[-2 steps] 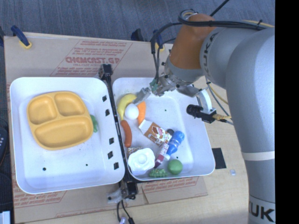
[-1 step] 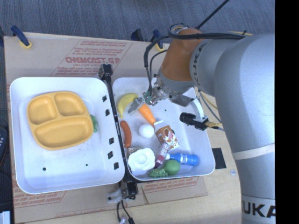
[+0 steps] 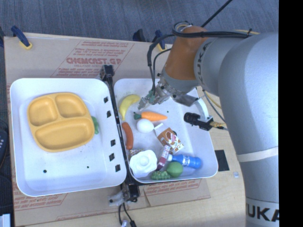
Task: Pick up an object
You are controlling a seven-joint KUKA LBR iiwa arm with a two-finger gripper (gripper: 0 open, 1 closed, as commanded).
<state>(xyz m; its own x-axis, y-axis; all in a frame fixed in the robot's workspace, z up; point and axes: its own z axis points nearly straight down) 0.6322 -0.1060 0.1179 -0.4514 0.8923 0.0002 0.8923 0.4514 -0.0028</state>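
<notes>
A brown cardboard sheet (image 3: 80,56) with red print lies under both bins. At the bench's far left corner a blue and yellow clamp (image 3: 21,37) grips the edge. Two dark clips (image 3: 147,36) sit on the far edge, and a black patch (image 3: 220,160) lies near the right edge.

Even bright light, slightly soft focus
</notes>
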